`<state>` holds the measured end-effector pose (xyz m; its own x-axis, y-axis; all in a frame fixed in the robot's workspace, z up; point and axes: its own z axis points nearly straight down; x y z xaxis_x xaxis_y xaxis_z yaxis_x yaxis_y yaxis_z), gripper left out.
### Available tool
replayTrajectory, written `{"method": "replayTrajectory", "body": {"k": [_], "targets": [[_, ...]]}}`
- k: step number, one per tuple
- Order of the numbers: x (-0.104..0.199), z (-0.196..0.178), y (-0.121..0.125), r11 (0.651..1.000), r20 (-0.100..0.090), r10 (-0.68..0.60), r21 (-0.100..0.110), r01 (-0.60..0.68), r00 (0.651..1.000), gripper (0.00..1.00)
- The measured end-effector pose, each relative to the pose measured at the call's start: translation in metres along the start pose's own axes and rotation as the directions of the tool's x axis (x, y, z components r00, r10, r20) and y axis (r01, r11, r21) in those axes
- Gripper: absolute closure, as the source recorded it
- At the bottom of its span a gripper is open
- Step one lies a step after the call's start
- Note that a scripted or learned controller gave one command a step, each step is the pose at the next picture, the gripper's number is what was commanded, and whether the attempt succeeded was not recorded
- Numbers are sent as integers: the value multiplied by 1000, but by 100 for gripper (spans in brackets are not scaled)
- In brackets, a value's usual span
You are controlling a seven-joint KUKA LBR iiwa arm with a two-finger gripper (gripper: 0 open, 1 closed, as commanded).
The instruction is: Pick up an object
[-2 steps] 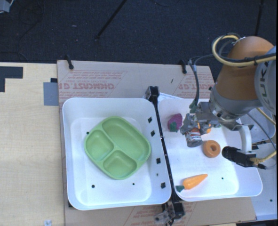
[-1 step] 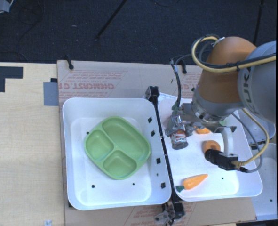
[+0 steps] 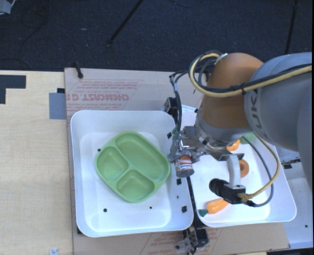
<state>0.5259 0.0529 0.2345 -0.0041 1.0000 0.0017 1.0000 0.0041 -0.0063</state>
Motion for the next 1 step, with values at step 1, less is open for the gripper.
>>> {"method": "replayTrajectory", "body": {"k": [1], "targets": [[50, 14, -11, 1000, 0, -1, 0, 1, 1000, 100]]}}
